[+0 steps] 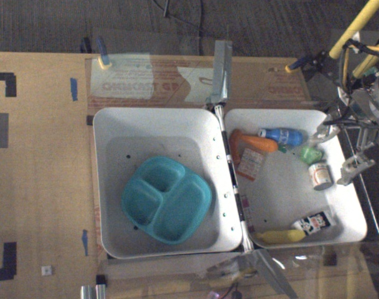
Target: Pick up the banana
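arm: enters at the right edge, beside the right bin's (338, 120) far corner; grey links and cabling clustered there, yellow tube above
gripper (354, 167): hangs just outside the right rim, level with the can; can't tell its state, too small and blurred
banana (281, 235): lies flat in the right bin at the near wall, touching the black-and-white carton (313, 222)
can (320, 175): near the right wall
blue bottle (282, 135): far side, next to the orange item (254, 144)
left bin (108, 136): holds the teal divided tray (167, 199)
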Controlling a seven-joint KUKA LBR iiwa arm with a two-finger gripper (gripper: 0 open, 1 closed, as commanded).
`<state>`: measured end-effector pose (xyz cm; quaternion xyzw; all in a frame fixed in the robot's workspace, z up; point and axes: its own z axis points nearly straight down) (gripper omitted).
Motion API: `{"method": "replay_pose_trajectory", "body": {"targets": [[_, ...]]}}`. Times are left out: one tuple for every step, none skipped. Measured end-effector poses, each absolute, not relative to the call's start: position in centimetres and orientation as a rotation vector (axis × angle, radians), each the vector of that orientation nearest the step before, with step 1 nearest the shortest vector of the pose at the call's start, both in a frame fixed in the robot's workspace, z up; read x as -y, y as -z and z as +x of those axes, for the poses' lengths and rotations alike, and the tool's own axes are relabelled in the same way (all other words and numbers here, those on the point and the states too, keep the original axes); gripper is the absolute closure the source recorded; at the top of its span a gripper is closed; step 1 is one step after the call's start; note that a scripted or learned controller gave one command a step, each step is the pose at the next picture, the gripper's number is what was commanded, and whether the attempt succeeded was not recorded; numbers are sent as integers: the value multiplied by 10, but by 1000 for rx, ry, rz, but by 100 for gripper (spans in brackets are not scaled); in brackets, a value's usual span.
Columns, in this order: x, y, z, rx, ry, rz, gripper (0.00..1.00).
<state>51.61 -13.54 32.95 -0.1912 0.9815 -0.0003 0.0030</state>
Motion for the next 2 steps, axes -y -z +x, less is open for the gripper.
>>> {"method": "replay_pose_trajectory", "body": {"targets": [[131, -216, 491, -2999, 1, -918, 0], [143, -110, 495, -2957, 24, -1005, 0]]}}
